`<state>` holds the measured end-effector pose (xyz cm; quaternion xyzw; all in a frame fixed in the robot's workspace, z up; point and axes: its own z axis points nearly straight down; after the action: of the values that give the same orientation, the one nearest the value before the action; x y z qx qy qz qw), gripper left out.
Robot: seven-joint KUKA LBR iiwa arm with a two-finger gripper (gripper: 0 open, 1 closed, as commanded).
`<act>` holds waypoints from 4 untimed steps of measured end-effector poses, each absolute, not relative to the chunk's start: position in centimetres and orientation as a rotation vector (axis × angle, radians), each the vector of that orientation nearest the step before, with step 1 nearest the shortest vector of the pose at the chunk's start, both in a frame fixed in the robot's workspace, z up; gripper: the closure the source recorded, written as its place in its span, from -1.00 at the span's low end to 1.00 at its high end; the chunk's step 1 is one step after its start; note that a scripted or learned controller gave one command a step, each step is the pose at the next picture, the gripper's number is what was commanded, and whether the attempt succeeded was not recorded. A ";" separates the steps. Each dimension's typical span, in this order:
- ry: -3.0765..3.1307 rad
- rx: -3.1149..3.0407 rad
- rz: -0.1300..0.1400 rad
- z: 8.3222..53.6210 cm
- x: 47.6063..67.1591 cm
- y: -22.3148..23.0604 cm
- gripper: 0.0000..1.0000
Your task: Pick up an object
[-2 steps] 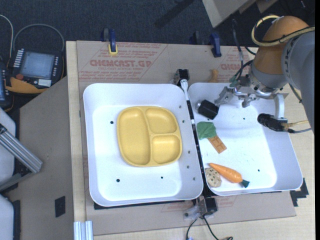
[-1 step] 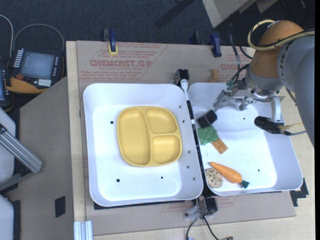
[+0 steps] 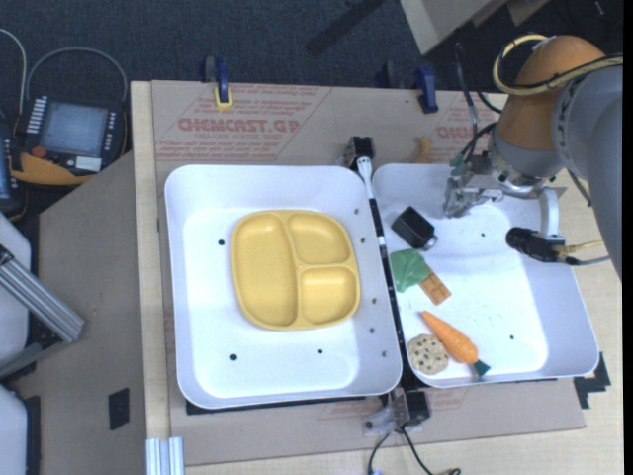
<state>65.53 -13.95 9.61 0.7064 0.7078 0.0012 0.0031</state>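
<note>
Cardboard-topped bench (image 3: pixel 297 112); gripper (image 3: pixel 463 198) low over right bin (image 3: pixel 554 334), beyond black block (image 3: pixel 412 229), probably searching; grip state unclear.

I see a yellow three-compartment plastic plate (image 3: pixel 295 268) lying in the left shallow white bin (image 3: pixel 198 354) | cardboard sheet with red lettering (image 3: pixel 257 117) under both bins | two blue clamps (image 3: pixel 220 79) at its 12 o'clock edge | small-screen black handheld pendant (image 3: pixel 69 132) at 10 o'clock off the bench
</note>
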 end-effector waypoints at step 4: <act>2.228 2.220 -0.002 25.5 63.6 -9.4 1.00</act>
<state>63.62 -9.42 25.52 0.7059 0.7083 -0.0007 -0.0017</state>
